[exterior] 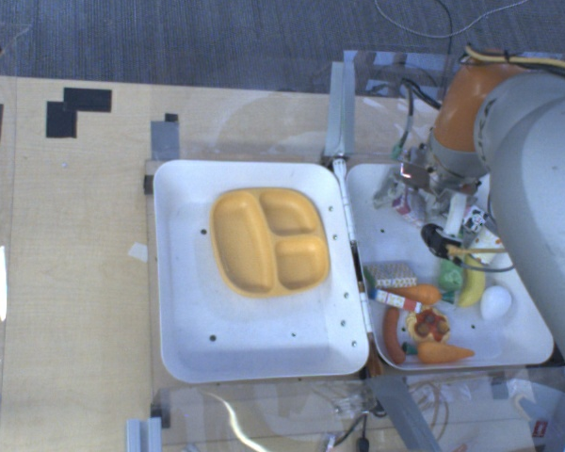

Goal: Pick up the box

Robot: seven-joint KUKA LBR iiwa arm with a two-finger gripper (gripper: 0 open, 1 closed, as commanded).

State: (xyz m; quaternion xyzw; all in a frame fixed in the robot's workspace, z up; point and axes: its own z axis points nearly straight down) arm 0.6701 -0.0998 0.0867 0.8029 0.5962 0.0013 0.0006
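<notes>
Box (393, 274): flat at 9 o'clock in the right bin (523, 347), beside the carrot (416, 295). Gripper (424, 188): poised at 12 o'clock, well short of the box; grip state cannot be told.

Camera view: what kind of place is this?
Likely a robot lab pick-and-place bench: grey arm over two white bins, toy food in one, yellow tray in the other, loose cables behind.
</notes>
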